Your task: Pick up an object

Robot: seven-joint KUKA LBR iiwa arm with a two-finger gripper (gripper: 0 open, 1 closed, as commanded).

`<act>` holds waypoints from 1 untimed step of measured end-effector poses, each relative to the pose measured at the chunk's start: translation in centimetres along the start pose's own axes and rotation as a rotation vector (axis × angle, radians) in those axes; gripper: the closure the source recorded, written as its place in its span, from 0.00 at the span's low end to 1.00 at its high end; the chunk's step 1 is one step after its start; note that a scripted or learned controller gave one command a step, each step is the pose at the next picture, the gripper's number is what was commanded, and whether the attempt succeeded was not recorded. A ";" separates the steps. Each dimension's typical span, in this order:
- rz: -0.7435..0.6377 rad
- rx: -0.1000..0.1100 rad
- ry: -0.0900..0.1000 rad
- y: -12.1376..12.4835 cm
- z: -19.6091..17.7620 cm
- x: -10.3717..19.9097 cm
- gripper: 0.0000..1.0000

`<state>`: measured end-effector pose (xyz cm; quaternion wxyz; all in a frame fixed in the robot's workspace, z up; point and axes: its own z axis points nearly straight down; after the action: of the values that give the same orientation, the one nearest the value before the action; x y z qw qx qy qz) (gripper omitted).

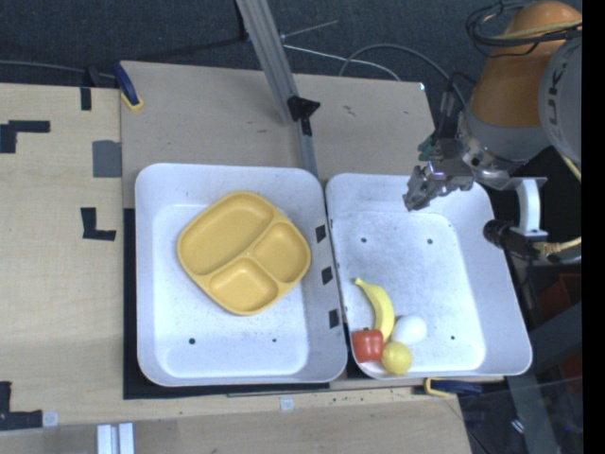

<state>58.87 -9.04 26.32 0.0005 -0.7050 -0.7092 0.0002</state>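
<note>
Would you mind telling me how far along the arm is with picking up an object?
Nothing looks picked up yet. The banana, red item, white ball and yellow ball lie clustered at the near edge of the right bin. The end effector sits at the bin's far rim, apart from them. Left: reach the cluster, grasp one item and lift. The yellow tray rests in the left bin.

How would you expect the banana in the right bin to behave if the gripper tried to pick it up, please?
The banana looks smooth and glossy, probably a light, rigid toy, so it may slip between the fingers. Its curve could make it pivot when pinched off-centre. It lies against the red object and white ball, which would likely be nudged.
</note>
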 end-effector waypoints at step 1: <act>-0.001 0.001 0.001 1.6 1.1 6.0 1.00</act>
<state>60.42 -2.99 25.24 0.0012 -0.7046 -0.7096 0.0002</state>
